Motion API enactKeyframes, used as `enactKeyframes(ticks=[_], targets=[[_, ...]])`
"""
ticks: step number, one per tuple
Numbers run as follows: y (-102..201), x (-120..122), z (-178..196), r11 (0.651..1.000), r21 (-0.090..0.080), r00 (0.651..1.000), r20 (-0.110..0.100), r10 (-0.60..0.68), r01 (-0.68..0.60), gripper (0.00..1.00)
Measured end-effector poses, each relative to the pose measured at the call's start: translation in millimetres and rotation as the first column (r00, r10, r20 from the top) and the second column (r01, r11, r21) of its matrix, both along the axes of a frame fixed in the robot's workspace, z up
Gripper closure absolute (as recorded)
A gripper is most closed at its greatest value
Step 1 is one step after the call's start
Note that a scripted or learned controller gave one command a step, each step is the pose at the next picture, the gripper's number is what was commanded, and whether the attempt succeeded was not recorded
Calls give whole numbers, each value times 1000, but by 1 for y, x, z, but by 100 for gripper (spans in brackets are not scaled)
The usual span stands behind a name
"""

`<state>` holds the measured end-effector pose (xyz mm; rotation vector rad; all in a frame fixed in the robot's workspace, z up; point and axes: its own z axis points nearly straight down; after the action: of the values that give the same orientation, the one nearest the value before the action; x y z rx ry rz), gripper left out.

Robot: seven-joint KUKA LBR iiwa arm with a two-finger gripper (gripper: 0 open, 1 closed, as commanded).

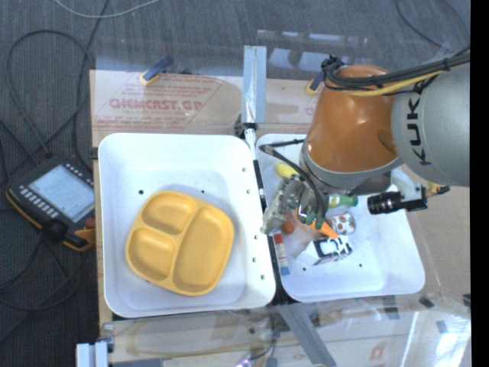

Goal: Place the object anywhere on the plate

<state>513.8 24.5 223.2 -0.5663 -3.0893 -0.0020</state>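
Arm (359, 128) over right bin (382, 281)

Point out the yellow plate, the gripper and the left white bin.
yellow plate (180, 241): camera view, on the ridge where its three compartments meet.
gripper (289, 214): camera view, at its tip above the right bin's left side.
left white bin (176, 157): camera view, on bare floor behind the plate.

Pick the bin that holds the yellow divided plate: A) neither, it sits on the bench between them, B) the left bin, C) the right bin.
B: the yellow divided plate lies flat inside the left bin, while the end effector is over the right bin among small items.
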Motion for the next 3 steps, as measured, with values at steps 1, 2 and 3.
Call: enactKeyframes(ticks=[1,2,3], targets=[[28,-27,13,971,-1,971,-1,-239,239,100],[66,-31,-21,772,-4,772,-2,-636,636,100],[-4,1,-40,666,-5,666,1,-746,746,100]])
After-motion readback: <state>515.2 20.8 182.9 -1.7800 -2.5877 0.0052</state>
